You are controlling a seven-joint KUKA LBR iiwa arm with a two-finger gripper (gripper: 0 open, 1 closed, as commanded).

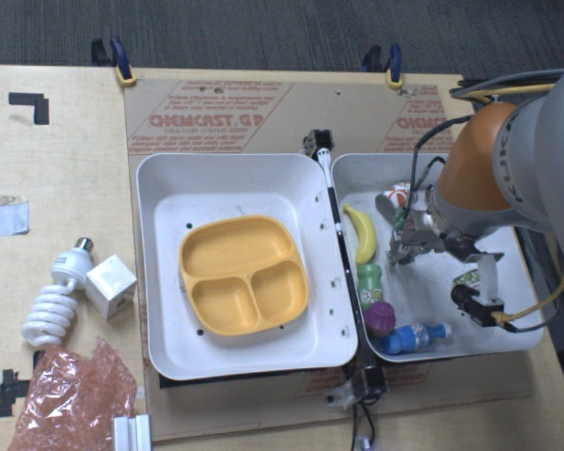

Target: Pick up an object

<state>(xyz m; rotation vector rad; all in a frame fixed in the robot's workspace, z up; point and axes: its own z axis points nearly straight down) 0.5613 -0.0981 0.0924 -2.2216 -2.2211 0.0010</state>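
Observation:
The right bin (pixel 508 341) holds a yellow banana (pixel 362 234) along its left wall. Below the banana lie a small green bottle (pixel 369 281), a purple ball-like thing (pixel 380 318) and a blue bottle (pixel 415 337) on its side at the front wall. A red and white item (pixel 396 196) sits at the back, partly hidden by the arm. My gripper (pixel 401 249) hangs low in the middle of this bin, just right of the banana and above the green bottle. Nothing shows in its grasp.
The left bin (pixel 160 252) holds a yellow three-compartment plate (pixel 243 274). On the bench to the left lie a spiral light bulb (pixel 54 301), a white cube (pixel 111 285) and a crumpled pink bag (pixel 70 403). The grey arm (pixel 508 158) covers the right bin's back right.

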